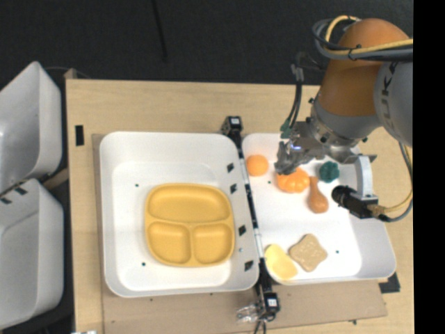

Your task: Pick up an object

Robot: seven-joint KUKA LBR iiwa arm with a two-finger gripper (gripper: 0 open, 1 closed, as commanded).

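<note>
Camera view from above has the gripper [290,157] down low in the right bin [348,259], toward that bin's far edge, with the grey arm and its orange band reaching in over the far right corner. Whether it is open or closed I cannot tell from here; the wrist hides too much. Touching or just beside its tip, on the side toward the near edge, sits an orange pumpkin-shaped toy [293,181], the likeliest target to my eye. A small orange ball [257,165] lies just beside the tool toward the bin's left wall, and a dark green round piece [328,170] sits on the other side, partly under the wrist. A tan drumstick-shaped piece [317,197] lies a little further toward the near edge, its long axis running roughly far to near. Well apart, at the near left corner, rest a pale yellow slice [278,262] and a tan toast-like piece [308,252]. The left bin [118,186] carries a yellow divided plate [189,223].
</note>
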